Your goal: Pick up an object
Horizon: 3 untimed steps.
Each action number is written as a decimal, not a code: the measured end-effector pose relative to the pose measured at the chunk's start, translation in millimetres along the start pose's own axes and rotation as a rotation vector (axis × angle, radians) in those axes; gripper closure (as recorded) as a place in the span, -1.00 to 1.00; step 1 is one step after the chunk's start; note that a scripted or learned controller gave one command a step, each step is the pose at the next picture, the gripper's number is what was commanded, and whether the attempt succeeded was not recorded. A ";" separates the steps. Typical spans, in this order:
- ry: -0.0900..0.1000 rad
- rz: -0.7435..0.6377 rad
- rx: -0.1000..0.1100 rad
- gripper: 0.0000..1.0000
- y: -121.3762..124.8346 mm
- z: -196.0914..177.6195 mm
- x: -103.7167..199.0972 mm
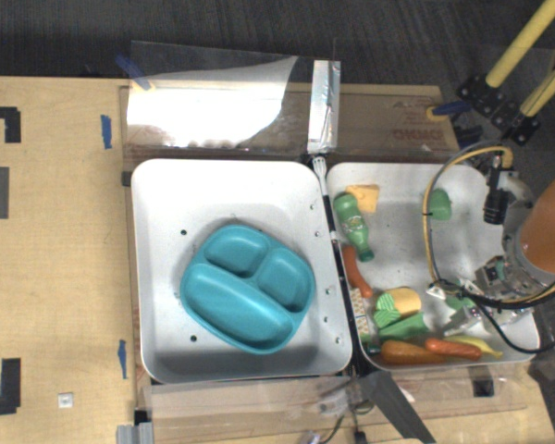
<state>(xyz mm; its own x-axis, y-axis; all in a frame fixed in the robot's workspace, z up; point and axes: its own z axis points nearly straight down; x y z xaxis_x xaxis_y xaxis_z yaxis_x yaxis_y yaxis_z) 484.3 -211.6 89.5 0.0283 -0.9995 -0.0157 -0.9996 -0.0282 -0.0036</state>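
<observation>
**Arm low over the toy-filled right bin, fingers hidden among the clutter**

Along the near edge of the right bin (416,178) lies a row of toy food: an orange carrot (409,350) at the near left corner, a red pepper (453,347) just beside it, and a thin yellow piece (486,345) running toward the near right corner. Just behind these sit a green vegetable (400,324) and a yellow block (405,299), touching each other.

The gripper (455,311) is down in this same near part of the bin, right beside the green vegetable and above the red pepper. Its metal parts blend with cables and toys, so I cannot tell whether the jaws are spread or closed, nor whether anything sits between them. The arm (541,234) enters from the right edge, its orange band above the bin's right wall, a black cable (432,239) looping out over the bin floor.

Farther back, along the left wall, lie an orange-red sausage shape (351,266), a green bottle (353,225) and a yellow wedge (365,197) near the far left corner. A small green piece (438,205) rests apart, toward the far middle.

The left bin (166,202) holds a teal divided plate (248,287) near its centre.
</observation>
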 end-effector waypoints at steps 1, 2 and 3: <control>0.001 -0.200 -0.003 -1.00 -0.2 0.8 -3.7; 0.008 -0.300 0.006 -1.00 -1.7 0.9 -7.8; 0.010 -0.462 0.014 -1.00 -4.2 0.8 -9.1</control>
<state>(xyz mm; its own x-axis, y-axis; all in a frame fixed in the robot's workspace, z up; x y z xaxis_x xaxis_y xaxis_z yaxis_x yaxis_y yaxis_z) 488.2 -202.4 88.9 0.4711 -0.8821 0.0002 -0.8819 -0.4709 -0.0216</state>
